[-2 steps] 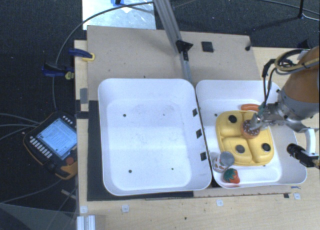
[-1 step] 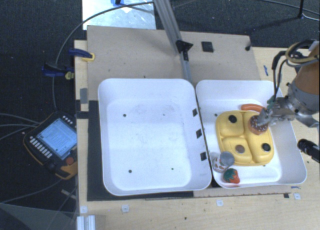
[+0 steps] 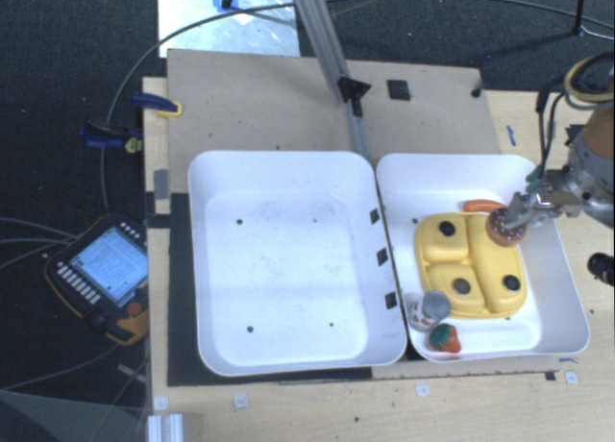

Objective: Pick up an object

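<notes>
Two white bins are seen side by side on the bench. In the right bin a yellow tray with dark spots is laid at the centre. At the tray's one o'clock corner the gripper is seen, with a small brown round thing at its tip; whether that thing is clamped cannot be told. An orange piece is found at the tray's twelve o'clock. At its seven o'clock, a small can and a red-green toy are placed. The left bin lies at nine o'clock.
</notes>
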Tool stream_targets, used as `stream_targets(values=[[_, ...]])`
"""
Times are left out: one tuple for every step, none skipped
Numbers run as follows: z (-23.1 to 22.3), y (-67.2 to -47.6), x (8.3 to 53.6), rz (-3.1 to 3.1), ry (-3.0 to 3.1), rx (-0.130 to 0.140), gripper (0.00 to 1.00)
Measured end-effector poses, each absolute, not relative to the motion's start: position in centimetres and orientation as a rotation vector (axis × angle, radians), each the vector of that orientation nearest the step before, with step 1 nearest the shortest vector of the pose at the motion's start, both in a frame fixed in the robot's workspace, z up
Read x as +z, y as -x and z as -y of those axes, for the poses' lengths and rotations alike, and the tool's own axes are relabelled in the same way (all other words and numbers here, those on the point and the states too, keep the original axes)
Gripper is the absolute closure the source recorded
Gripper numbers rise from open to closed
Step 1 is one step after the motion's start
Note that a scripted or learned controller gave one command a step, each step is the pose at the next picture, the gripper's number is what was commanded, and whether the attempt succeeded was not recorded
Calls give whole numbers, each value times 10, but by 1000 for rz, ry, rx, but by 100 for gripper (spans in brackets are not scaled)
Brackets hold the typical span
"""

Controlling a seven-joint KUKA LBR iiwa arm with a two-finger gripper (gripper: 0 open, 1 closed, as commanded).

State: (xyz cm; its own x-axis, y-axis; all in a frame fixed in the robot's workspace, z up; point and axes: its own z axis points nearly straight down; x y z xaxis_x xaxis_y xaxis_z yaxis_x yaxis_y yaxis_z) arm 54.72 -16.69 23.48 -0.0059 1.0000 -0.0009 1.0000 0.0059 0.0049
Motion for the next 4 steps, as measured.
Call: stream_targets(values=[[167,-548,245,-2226,-2214,3,100],[106,-565,245,-2230,-2210,4,100],[64,-574,247,-2229,-2211,4,100],[2,-581,244,-2233,-2209,5,100]])
